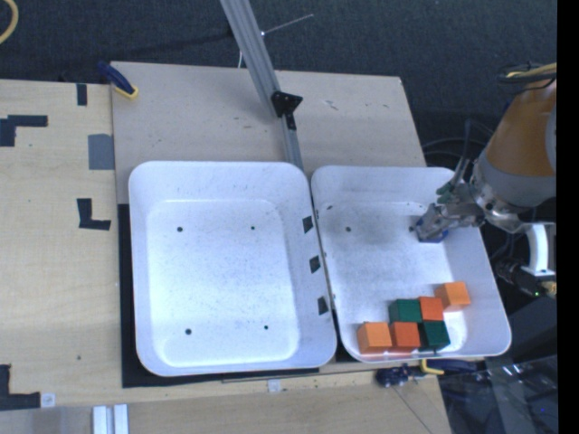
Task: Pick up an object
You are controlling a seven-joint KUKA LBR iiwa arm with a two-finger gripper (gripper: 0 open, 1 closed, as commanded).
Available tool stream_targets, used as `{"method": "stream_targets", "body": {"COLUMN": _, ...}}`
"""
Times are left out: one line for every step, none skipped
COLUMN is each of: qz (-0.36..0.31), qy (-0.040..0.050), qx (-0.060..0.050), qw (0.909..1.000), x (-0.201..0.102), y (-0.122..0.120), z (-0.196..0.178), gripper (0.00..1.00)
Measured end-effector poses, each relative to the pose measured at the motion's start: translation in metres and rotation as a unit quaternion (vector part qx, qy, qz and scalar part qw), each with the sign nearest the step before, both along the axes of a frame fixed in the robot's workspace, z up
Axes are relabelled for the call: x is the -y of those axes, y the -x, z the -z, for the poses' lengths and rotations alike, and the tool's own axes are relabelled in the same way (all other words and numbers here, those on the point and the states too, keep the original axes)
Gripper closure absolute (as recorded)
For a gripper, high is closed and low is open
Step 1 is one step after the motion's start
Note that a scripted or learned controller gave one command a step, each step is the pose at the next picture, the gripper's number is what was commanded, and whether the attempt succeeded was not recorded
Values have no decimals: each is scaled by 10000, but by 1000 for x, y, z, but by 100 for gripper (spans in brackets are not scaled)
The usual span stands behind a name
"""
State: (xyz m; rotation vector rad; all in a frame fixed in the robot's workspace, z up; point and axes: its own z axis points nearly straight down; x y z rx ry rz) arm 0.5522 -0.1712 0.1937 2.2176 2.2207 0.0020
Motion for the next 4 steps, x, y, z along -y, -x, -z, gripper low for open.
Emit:
{"method": "stream_targets", "body": {"qz": -5, "qy": 4, "qx": 16, "qw": 10000, "x": -1, "y": 0, "z": -64, "gripper": 100}}
{"method": "stream_targets", "body": {"qz": -26, "qy": -14, "qx": -25, "qw": 10000, "x": -61, "y": 8, "z": -51, "gripper": 100}}
{"method": "stream_targets", "body": {"qz": -29, "qy": -16, "qx": -20, "qw": 10000, "x": -115, "y": 23, "z": -56, "gripper": 100}}
{"method": "stream_targets", "body": {"qz": -32, "qy": -15, "qx": -24, "qw": 10000, "x": -165, "y": 28, "z": -61, "gripper": 100}}
